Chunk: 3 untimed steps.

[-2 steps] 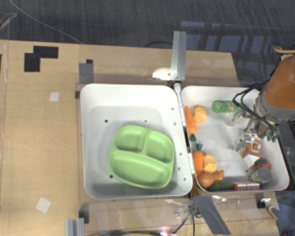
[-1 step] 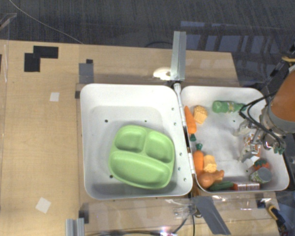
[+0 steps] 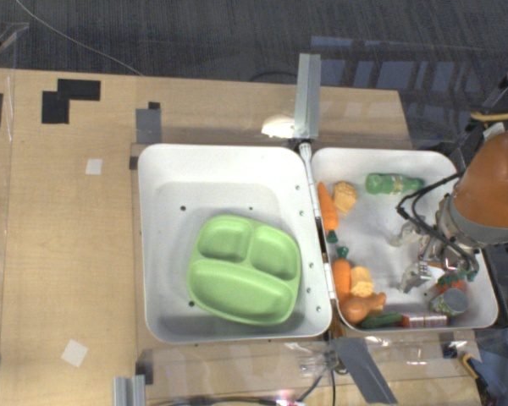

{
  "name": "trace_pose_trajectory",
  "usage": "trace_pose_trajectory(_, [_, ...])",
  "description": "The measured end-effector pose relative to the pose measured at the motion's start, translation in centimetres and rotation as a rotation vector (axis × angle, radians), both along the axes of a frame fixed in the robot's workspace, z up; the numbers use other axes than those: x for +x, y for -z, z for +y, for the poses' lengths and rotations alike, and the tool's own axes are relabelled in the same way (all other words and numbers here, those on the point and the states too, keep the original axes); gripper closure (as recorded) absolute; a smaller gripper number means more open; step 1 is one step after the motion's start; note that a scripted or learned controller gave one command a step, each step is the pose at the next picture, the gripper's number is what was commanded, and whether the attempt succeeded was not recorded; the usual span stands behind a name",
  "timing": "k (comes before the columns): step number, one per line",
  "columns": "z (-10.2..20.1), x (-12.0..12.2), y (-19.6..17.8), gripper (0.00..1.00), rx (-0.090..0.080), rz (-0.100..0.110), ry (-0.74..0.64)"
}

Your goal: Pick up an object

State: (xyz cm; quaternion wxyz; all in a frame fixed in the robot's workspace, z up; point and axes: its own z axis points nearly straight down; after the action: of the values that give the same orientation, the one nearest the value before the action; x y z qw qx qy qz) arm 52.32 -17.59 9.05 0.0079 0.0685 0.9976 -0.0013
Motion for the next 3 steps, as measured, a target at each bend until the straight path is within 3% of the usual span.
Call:
trace_pose_trajectory(1, [8.75,-2.97,-0.13,0.00,0.002,-0.005,-0.033])
trace_pose_trajectory(3, [9.10,-2.57,-0.10,0.00,0.005,-0.006,0.205])
